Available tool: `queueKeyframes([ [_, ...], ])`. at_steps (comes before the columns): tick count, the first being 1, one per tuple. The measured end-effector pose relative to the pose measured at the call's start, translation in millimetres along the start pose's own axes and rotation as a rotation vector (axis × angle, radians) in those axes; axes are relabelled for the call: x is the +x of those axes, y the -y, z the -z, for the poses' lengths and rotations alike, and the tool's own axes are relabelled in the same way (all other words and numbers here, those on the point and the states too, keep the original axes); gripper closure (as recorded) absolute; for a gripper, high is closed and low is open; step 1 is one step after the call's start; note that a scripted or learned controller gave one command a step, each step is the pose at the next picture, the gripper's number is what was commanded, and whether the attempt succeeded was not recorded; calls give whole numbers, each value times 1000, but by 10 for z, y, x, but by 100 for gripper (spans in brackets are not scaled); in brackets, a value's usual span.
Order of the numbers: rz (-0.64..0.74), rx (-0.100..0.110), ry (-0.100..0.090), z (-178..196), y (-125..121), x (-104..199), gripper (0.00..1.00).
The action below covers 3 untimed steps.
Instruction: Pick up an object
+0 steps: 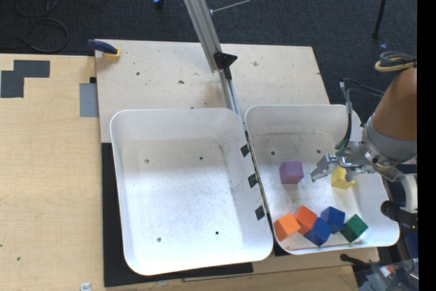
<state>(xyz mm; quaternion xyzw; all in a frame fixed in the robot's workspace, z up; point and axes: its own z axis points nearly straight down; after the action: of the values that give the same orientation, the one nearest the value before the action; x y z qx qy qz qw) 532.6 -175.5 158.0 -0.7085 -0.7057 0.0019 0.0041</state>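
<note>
Camera view: nearest, along the front wall of the right bin (300, 120), lie two orange blocks (296, 222), two blue blocks (325, 224) and a green block (354, 227), clustered and touching. Farther in sits a purple block (291, 172), alone. My claw (335, 170) hangs beside it to the right, just by a yellow block (342, 177); I cannot tell whether I grip it. The left bin (129, 123) lies alongside.
</note>
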Motion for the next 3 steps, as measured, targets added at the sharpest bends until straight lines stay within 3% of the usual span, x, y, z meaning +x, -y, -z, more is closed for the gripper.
queueKeyframes([
  [1, 1, 1, 0, -613, -18, 84, 0],
  [2, -6, -4, 2, -481, -23, 58, 100],
  [3, -6, -9, 3, -53, 19, 52, 100],
])
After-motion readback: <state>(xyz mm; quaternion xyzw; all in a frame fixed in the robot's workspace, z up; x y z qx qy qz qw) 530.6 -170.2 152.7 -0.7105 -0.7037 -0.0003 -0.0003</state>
